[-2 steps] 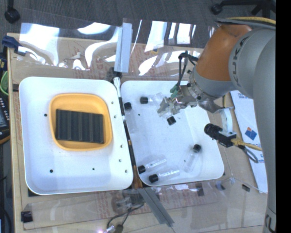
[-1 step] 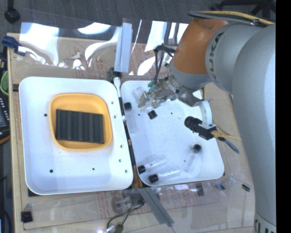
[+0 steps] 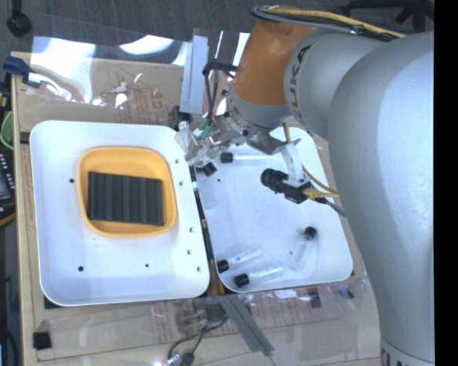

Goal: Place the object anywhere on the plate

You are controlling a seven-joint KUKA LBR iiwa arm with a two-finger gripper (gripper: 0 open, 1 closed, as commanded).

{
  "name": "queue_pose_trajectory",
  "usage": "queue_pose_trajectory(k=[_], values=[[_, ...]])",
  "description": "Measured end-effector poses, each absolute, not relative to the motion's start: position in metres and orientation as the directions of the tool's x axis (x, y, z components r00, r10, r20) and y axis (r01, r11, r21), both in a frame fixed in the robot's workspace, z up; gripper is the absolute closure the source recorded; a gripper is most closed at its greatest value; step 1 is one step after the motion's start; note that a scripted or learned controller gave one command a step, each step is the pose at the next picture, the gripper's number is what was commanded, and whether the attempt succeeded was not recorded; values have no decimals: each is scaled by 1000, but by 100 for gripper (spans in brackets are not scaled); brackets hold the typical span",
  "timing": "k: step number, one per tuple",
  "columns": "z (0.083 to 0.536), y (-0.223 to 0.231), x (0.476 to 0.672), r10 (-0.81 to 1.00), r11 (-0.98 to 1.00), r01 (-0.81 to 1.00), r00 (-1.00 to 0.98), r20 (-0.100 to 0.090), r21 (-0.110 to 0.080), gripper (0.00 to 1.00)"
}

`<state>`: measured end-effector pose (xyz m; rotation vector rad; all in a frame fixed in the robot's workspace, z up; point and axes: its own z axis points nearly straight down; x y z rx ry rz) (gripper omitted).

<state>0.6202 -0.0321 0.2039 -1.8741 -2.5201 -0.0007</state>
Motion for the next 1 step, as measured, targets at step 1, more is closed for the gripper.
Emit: queue_pose_trajectory(k=[1], values=[[196, -22, 657, 908, 420, 908, -420, 1, 0, 100]])
